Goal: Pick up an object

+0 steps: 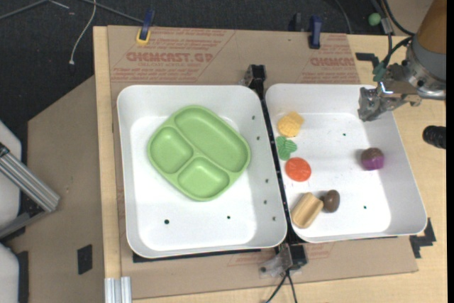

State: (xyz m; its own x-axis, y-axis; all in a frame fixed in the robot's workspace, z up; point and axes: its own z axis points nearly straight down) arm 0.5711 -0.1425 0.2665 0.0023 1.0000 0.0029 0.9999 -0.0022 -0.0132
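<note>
The right bin (333, 142) holds several small items. Along its left side lie a yellow piece (290, 125), a green leafy piece (286, 147) and an orange-red round one (298, 169). Near the front, a tan cylinder (307, 210) touches a brown lump (330, 201). A purple lump (372, 159) sits alone at the right. My gripper (370, 108) hangs over the bin's far right corner, above and behind the purple lump, and nothing shows in it.
The left bin (142, 216) carries a green divided plate (200, 152). A black divider (266, 145) runs between the bins. Blue clamps (147, 26) (315, 32) pin the cardboard at the back. Cables trail at the far right.
</note>
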